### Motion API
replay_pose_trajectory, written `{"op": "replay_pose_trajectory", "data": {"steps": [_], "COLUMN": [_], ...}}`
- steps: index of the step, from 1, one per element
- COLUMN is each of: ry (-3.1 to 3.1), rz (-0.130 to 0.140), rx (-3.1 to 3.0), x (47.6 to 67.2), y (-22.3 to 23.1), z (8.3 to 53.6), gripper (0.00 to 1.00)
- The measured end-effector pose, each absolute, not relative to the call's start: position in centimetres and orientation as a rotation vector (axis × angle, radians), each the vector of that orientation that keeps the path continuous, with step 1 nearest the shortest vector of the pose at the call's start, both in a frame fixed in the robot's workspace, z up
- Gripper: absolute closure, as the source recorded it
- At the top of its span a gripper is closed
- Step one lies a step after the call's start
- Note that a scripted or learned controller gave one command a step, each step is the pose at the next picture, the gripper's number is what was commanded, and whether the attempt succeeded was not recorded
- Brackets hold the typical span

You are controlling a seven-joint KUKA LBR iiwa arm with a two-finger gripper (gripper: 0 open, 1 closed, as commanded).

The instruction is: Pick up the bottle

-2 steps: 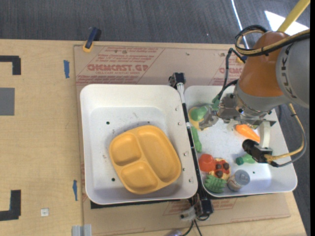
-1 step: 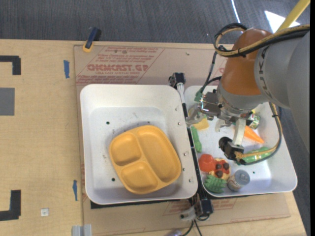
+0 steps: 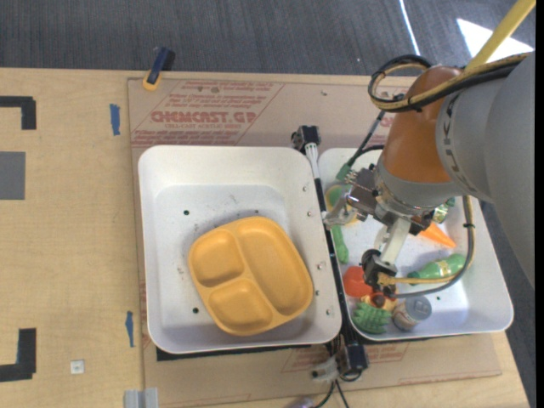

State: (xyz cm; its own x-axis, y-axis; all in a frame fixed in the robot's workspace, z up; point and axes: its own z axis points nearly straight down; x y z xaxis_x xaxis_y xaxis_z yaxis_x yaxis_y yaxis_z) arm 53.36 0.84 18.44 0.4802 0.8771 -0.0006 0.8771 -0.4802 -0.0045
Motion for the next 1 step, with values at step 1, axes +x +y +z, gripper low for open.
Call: {"op": "replay_pose_trajectory", "data": {"steps": [1], "ry": [-1.600], "rz": [0.002], "rx": [-2.699], "x": [53.42], "y": [0.89], "z": [19.46], "gripper": [1.00]}}
